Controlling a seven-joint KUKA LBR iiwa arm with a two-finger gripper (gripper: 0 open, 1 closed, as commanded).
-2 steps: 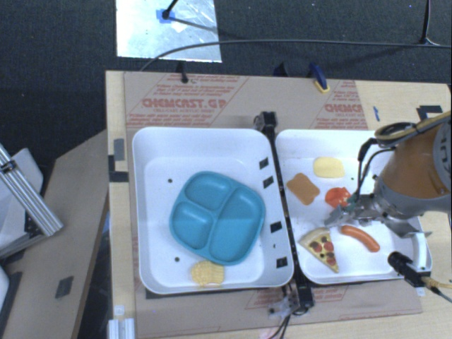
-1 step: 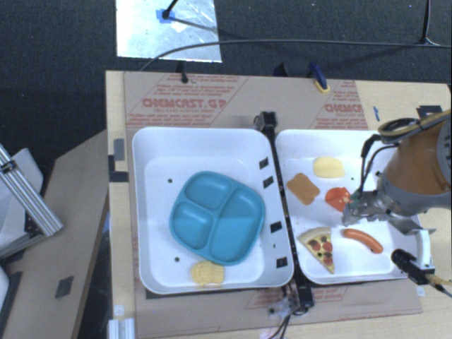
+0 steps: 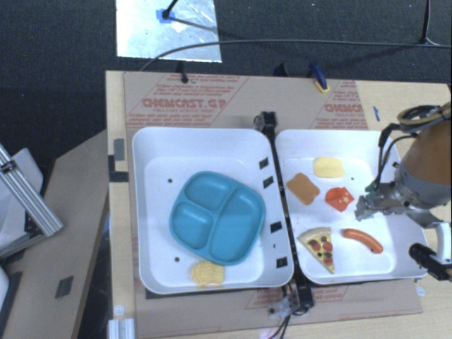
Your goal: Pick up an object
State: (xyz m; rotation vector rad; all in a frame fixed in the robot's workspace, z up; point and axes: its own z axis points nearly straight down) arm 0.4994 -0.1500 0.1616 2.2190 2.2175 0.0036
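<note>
sausage (image 3: 363, 240) lying flat, long axis upper-left to lower-right

Grey arm (image 3: 424, 182); orange band; black cables; dark claw (image 3: 369, 208).

The brown protective sheet (image 3: 212, 97) that lies on the worktop under the two bins carries red printed text. Behind the left bin (image 3: 145, 189) the sheet reads "CHEMCAST GP", and the same print seems to repeat behind the right bin (image 3: 367, 138), but there it is tilted and too faint to read for sure. The smaller red lines under the brand name are too small to read.
</note>
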